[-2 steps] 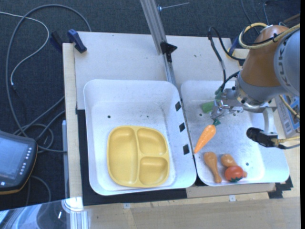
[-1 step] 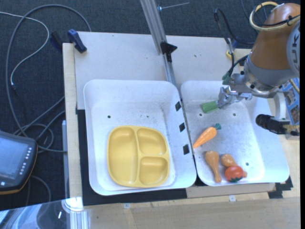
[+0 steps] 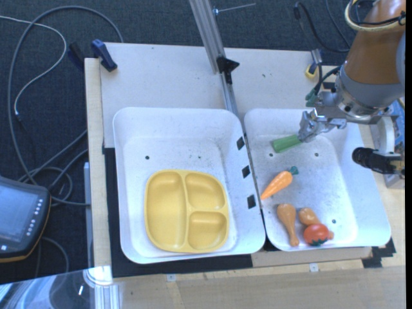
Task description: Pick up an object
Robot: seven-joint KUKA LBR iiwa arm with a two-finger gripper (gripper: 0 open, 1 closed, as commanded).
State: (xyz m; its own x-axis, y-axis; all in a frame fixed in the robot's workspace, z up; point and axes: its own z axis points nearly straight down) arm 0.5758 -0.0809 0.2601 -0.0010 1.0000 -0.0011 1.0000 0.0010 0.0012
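The right bin holds several toy foods. A green stick-shaped piece lies tilted near the bin's back left. An orange carrot lies in the middle-left. A tan drumstick, a small orange piece and a red tomato sit at the front. My gripper is low over the back of this bin, right at the green piece's right end, which runs under it. Whether it has hold of that piece is not visible.
The left bin holds a yellow divided plate. A metal pole rises behind the wall between the bins. Black clips sit on that wall. Cables and a blue clamp lie off the bench at back left.
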